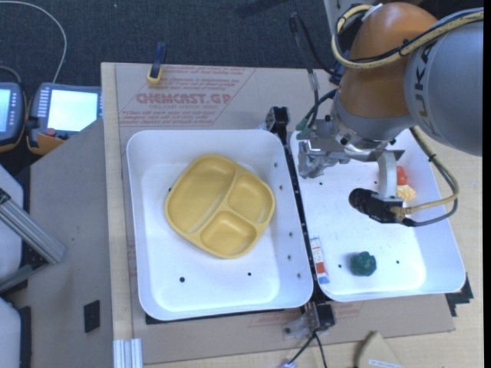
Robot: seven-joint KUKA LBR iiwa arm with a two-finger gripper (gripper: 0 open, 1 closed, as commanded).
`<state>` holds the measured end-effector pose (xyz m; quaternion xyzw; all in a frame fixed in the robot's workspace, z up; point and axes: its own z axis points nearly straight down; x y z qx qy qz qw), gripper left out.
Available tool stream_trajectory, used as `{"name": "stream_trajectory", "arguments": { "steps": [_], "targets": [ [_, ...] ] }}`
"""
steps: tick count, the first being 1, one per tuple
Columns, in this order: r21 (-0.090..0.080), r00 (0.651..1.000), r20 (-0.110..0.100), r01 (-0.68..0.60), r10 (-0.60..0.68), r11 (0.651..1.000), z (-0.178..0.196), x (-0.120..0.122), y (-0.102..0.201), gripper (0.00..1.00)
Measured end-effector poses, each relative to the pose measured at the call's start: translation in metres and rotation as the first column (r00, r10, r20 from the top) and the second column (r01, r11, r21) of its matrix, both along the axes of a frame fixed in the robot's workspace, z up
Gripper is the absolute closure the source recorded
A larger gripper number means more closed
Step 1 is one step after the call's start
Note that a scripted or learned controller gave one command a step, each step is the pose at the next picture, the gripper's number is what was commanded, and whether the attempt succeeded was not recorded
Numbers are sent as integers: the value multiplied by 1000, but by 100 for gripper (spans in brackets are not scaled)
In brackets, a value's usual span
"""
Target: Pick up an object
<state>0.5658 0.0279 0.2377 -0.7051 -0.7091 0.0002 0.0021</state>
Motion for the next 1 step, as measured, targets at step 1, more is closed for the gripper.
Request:
{"name": "stream_trajectory", "arguments": {
  "steps": [1],
  "targets": [
    [0, 1000, -1, 0, 0, 1000, -13, -24, 52, 100]
  ]
}}
